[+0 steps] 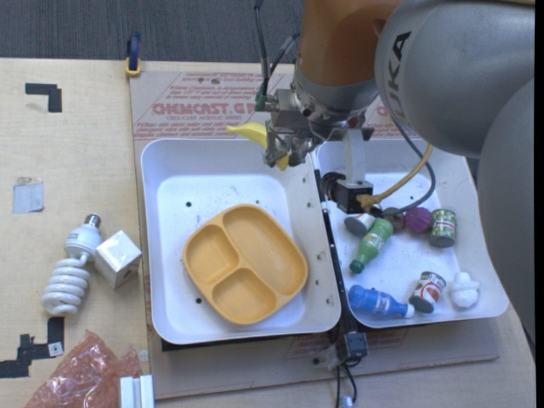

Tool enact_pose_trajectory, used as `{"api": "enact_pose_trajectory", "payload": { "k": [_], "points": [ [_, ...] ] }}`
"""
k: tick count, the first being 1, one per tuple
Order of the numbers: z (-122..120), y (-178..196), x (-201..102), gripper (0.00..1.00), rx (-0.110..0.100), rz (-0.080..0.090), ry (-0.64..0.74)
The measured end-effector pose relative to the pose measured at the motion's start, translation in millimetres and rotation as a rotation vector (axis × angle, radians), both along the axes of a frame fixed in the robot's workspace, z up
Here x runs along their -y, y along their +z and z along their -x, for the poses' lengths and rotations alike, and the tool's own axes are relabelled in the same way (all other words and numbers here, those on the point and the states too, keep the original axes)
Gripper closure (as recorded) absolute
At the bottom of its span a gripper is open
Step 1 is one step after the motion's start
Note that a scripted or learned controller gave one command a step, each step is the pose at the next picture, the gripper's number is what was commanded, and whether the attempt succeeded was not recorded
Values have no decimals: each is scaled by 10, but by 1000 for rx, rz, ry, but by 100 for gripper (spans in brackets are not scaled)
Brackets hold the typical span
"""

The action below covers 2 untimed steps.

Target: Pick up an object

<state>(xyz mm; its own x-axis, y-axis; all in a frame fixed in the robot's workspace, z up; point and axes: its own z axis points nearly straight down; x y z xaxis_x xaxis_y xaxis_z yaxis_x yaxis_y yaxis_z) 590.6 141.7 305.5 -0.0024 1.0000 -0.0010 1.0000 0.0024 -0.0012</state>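
My gripper (285, 153) hangs over the far right corner of the left bin (161, 228). A yellow banana-shaped toy (247, 132) sticks out to the left from between its fingers, lifted above the bin's far rim. The gripper is shut on that toy. A yellow divided plate (245, 264) lies flat in the left bin, below and in front of the gripper. The arm's orange band and grey body cover the far part of the right bin (486, 300).
The right bin holds a green bottle (371, 243), a purple object (416, 219), a green can (443, 227), a blue bottle (378, 302), a red-and-white can (429, 289) and a white lump (464, 291). Left of the bins lie a spiral bulb (70, 270), a white cube (117, 257) and a red mesh bag (85, 371).
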Motion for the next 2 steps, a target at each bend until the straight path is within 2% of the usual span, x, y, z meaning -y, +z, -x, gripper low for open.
{"api": "enact_pose_trajectory", "payload": {
  "k": [1, 2],
  "points": [
    [-127, 349, 315, 100, 1, 1, -3],
    [-68, 32, 5, 100, 0, 1, -1]
  ]
}}
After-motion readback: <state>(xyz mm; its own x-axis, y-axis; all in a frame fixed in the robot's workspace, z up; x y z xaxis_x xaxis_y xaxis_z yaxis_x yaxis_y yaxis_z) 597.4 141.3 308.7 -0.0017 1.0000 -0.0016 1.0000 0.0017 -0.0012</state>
